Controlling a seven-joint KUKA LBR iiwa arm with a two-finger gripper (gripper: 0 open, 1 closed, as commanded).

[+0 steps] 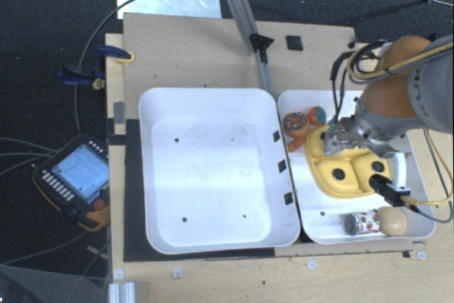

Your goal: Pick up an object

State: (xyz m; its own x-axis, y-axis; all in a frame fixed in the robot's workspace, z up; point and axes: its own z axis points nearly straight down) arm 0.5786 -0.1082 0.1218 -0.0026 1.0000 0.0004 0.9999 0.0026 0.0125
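Our hand [339, 142] hangs low in the right bin [418, 220], directly over the near-left part of the yellow toy [347, 170]; whether it is open or shut we cannot tell from this slant. We judge that toy the likeliest pick: it lies right beneath the hand, its long axis running from the hand toward the near-right. Nearest us, by the front wall, lie a small can [361, 224] and a beige ball [392, 221], touching. Beyond the hand sits a brown donut [295, 124] just beside a teal piece [316, 114]. Room is tight here. The left bin [152, 174] rests alongside on the desk [184, 53].
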